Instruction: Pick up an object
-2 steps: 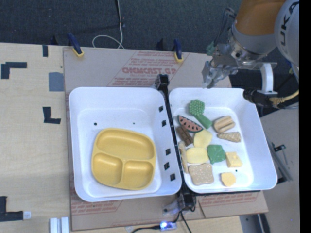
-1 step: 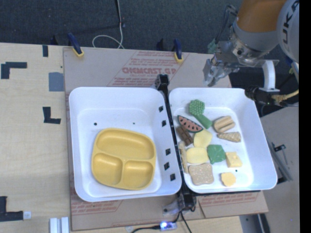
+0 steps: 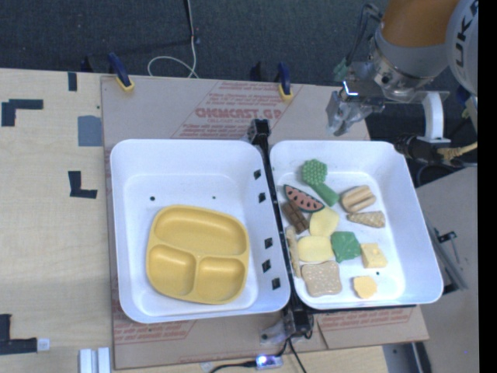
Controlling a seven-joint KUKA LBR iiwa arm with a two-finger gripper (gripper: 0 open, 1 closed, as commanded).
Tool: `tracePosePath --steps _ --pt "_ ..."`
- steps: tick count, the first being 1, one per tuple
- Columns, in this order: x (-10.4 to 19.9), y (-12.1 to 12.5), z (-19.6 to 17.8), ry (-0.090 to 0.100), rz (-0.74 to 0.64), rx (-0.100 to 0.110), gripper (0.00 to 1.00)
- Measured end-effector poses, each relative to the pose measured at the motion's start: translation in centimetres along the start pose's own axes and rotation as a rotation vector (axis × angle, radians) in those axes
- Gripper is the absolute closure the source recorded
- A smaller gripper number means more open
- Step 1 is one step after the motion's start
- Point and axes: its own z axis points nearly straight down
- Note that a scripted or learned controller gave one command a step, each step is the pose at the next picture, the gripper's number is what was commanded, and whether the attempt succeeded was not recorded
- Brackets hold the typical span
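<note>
The right bin (image 3: pixel 404 179) holds several toy foods: a green broccoli piece (image 3: pixel 318 179), a watermelon slice (image 3: pixel 303 199), a bread roll (image 3: pixel 357 198), a toast slice (image 3: pixel 321 278), a green block (image 3: pixel 345 245), yellow pieces (image 3: pixel 324 224) and cheese cubes (image 3: pixel 373 256). My gripper (image 3: pixel 342 116) hangs above the back edge of the right bin, over the cardboard, well clear of the food. Its fingers point down and nothing sits between them.
The left bin (image 3: pixel 128 169) holds a yellow divided tray (image 3: pixel 198 253). Black clips line the divider (image 3: pixel 268 208) between the bins. Blue clamps (image 3: pixel 120 72) pin the cardboard at the back. A white cable (image 3: pixel 175 62) loops behind the bench.
</note>
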Motion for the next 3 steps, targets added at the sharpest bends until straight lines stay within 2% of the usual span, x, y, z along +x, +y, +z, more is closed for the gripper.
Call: tracePosePath --steps 3 --pt "0.2 0.1 -2.7 -0.001 -0.003 0.004 1.0"
